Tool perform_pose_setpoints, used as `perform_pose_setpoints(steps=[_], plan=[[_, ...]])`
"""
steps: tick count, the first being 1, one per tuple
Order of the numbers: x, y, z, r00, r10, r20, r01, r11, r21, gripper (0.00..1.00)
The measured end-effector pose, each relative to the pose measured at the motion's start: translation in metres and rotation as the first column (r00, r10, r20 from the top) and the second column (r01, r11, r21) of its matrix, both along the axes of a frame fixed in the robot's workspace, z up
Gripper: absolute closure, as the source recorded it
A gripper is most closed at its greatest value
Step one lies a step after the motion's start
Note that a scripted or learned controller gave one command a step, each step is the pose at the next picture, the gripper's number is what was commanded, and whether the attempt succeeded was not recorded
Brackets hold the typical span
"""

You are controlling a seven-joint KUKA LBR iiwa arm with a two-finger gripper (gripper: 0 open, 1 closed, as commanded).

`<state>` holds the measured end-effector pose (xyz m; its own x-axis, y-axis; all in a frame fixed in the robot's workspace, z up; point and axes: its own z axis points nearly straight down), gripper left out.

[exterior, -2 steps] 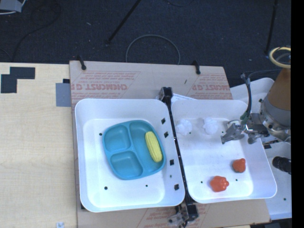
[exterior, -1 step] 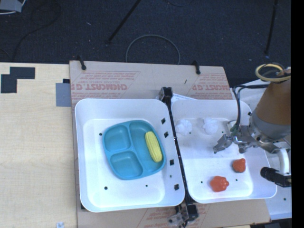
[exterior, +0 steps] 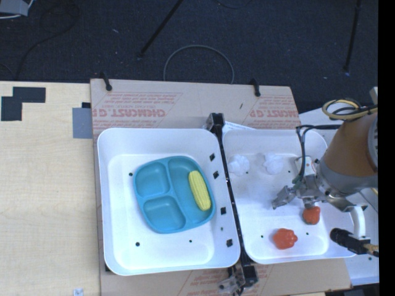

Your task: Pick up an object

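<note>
Objects for picking lie in the right bin (exterior: 259, 251): a small red-orange piece (exterior: 311, 215) near its right side, a rounder orange-red piece (exterior: 284, 238) nearer the front edge, and two pale whitish crumpled things (exterior: 238, 164) (exterior: 273, 163) toward the back. The end effector (exterior: 285, 198) sits low over this bin, just left of the small red-orange piece, its metal fingers pointing left toward the bin's middle; nothing can be seen between them, and whether they are spread or closed cannot be told from this slant. The grey arm (exterior: 352, 156) with its brownish-orange band comes in from the right, cables looping over it. The left bin (exterior: 117, 165) holds a blue sectioned tray (exterior: 162, 211), tilted a little, with a yellow corn cob (exterior: 199, 189) lying in its long right compartment. Both bins rest on a cardboard sheet (exterior: 160, 106) on the light wooden bench (exterior: 43, 196)
</note>
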<state>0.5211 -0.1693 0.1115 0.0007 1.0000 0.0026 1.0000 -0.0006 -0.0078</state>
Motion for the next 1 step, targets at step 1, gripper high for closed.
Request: perform_pose_setpoints(steps=[1], plan=[[0.0006,-0.0012,0.0122,1.000,-0.005,0.002,0.005,1.000,0.000,1.00]])
